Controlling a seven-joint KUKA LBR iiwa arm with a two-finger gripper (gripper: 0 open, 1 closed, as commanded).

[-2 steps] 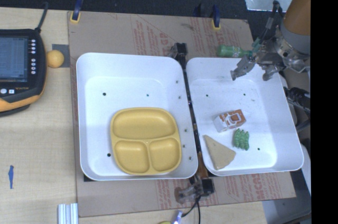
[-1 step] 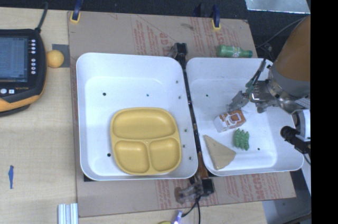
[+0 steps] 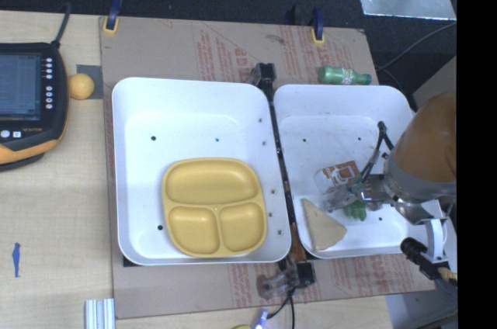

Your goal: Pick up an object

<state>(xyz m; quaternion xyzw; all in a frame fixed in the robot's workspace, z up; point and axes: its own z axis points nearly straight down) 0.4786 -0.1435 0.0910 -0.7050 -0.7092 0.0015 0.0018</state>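
The arm (image 3: 425, 153) entered from the right and was cut off at that edge; its orange band and grey wrist covered the right-hand part of the right bin (image 3: 334, 98). The gripper (image 3: 347, 198) sat low over that bin's floor, pointing left. Its fingers merged with the clutter beneath them, and whether they were apart or together could not be determined.

Directly at the gripper's tip lay a small green object (image 3: 356, 210), partly hidden and too small to identify. Just above and left of it was a clear packet with a brown-and-white label (image 3: 338, 174), its outline hard to trace against the white bin. A tan wedge-shaped piece (image 3: 321, 226) lay near the bin's front wall, just left of the gripper.

The left bin (image 3: 140, 106) held a yellow divided tray (image 3: 214, 205), fully visible, three compartments. A green bottle (image 3: 344, 75) lay on its side on the cardboard behind the right bin. A handheld control pendant (image 3: 27, 102) rested at the left edge, partly cut off, with an orange ball (image 3: 81, 85) just beside it.
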